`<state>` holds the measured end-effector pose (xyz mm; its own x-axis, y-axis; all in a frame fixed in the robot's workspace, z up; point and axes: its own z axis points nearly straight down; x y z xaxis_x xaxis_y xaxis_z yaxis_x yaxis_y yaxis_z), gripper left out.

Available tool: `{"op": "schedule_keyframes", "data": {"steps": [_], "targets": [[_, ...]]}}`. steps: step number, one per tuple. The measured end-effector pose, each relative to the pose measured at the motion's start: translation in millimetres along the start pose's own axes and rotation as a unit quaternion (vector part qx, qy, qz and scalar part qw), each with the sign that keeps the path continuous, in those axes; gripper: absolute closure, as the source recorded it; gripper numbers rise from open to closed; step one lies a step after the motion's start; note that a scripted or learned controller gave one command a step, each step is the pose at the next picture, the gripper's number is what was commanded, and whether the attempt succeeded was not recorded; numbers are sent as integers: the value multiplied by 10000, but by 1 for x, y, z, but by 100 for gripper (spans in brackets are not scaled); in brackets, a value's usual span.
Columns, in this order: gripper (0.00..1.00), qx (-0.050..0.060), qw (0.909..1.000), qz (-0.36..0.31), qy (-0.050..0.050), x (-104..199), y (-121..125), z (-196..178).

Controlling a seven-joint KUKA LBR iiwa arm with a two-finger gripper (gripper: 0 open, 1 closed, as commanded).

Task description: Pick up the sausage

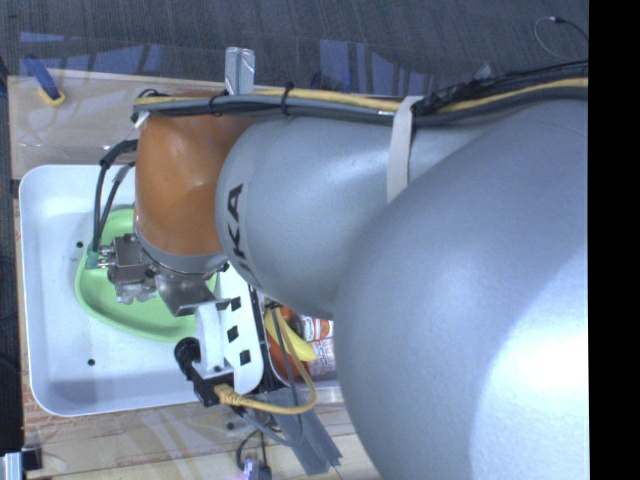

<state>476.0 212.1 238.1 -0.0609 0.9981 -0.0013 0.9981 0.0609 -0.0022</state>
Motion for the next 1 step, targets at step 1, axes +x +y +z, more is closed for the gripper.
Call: {"op": "schedule_keyframes", "data": {"steps": [1], "targets": [[100, 19, 9999, 113, -5, 1, 0, 17]]}}
